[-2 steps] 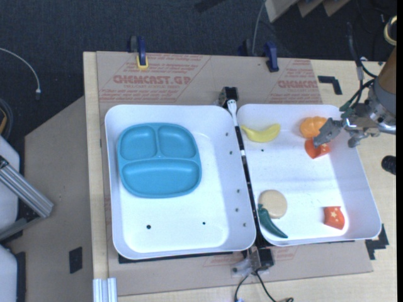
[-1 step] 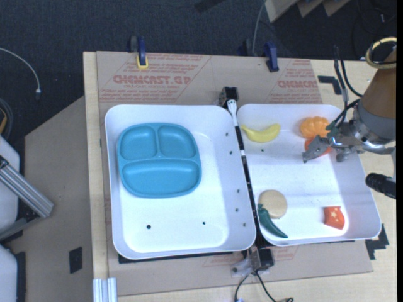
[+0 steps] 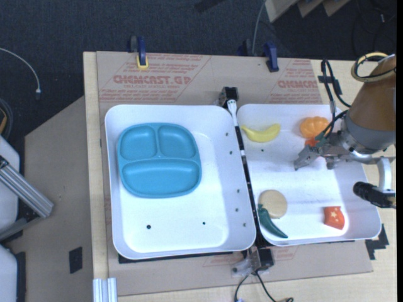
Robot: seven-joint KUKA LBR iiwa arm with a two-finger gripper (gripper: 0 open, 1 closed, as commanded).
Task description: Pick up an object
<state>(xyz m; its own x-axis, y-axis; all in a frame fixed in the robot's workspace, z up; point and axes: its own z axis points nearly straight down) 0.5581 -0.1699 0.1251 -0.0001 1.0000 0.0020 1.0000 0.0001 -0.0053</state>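
Two white bins on the bench, with the arm low over the right one.

The left bin (image 3: 126,231) holds a blue divided plate (image 3: 160,160), lying flat with its long side across the view. In the right bin (image 3: 296,187), a yellow banana (image 3: 261,133) lies near the dividing edge, its long axis running left to right and its ends curving up. Lower down, a round beige piece (image 3: 273,202) touches a dark green pepper (image 3: 271,223), which points down and right. An orange fruit (image 3: 313,127) is partly hidden by the gripper (image 3: 313,156); the grey fingers stand spread, with nothing between them. A red strawberry-like piece (image 3: 334,216) lies near the right rim. The arm (image 3: 373,112) is cut off at the right.
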